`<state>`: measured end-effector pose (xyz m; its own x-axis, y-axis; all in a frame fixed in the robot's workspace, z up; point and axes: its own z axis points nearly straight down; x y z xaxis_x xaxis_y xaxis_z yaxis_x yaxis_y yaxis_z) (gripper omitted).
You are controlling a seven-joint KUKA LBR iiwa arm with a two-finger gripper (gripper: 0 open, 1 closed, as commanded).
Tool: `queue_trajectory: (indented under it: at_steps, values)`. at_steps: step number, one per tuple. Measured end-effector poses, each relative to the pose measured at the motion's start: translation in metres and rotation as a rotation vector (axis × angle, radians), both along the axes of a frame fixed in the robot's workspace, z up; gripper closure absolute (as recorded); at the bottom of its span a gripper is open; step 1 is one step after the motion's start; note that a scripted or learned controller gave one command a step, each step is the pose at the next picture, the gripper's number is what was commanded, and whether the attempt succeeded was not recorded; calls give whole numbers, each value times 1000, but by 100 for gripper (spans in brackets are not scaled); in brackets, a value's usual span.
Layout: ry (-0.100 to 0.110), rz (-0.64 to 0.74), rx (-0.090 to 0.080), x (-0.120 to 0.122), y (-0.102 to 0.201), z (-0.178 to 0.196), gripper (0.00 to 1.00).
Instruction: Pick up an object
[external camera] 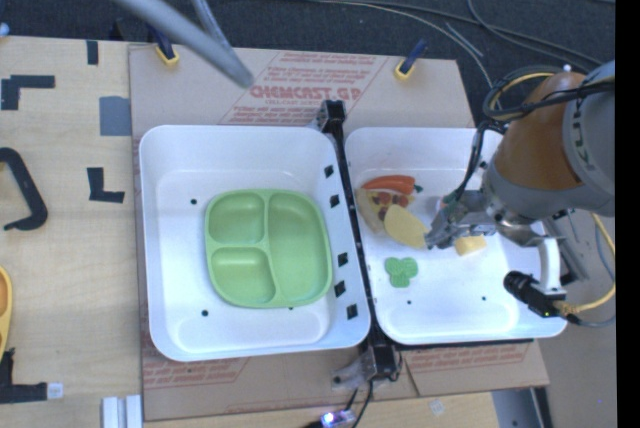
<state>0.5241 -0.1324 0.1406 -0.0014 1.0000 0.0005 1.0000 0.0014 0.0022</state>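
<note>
Over the right bin (440, 321), the arm (545, 151) has its gripper (447, 228) low among the small objects. Its tip sits between a pale yellow piece (404, 226) on the left and a smaller yellow block (470, 244) on the right, touching or nearly touching both. Whether the gripper is spread or closed cannot be told from this angle, and nothing is plainly seen held in it.

Just beyond the pale yellow piece lies a red-orange piece (388, 184); a small green item (401, 270) rests nearer, apart from the gripper. The left bin (165, 216) holds a green divided tray (268, 248), well clear of the arm.

Assessment: approach and descent appear complete. Grasp is unconfirmed and the lift is outstanding; all objects seem to rest on the bin floor. Likely target is one of the two yellow pieces, though which is uncertain.
</note>
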Motion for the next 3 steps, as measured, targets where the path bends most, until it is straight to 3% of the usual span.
queue_trajectory:
  at_steps: [1, 2, 3]
  values:
    - [-3, 1, -2, 4, 0, 63, 100]
    - [3, 0, 0, 5, 0, 62, 100]
    - [2, 6, 1, 10, 51, 74, 100]
